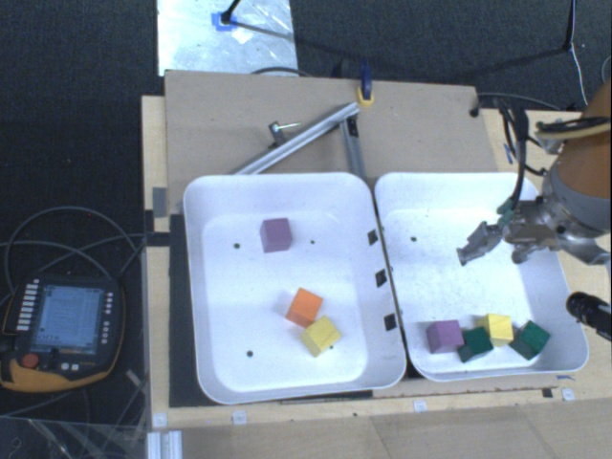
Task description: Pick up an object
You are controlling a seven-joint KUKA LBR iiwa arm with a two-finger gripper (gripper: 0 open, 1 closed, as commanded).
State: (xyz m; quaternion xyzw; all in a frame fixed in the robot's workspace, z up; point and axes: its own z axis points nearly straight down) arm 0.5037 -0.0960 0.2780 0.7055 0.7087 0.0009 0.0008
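Observation:
My gripper point(492, 251) hangs over the middle of the right bin point(421, 208), fingers spread open with nothing between them. Along that bin's front wall, below the gripper, lie a purple cube point(444, 335), a dark green block point(474, 343), a yellow cube point(499, 328) and another green block point(530, 338), close together. The left bin point(206, 256) holds a purple cube point(275, 234) near its back, and an orange cube point(304, 306) touching a yellow cube point(321, 336) near its front.
The two bins meet at a raised rim point(382, 275) with black clips. A metal bar point(301, 137) lies on the board behind the bins. A teach pendant point(62, 328) with cables sits on the floor at the left.

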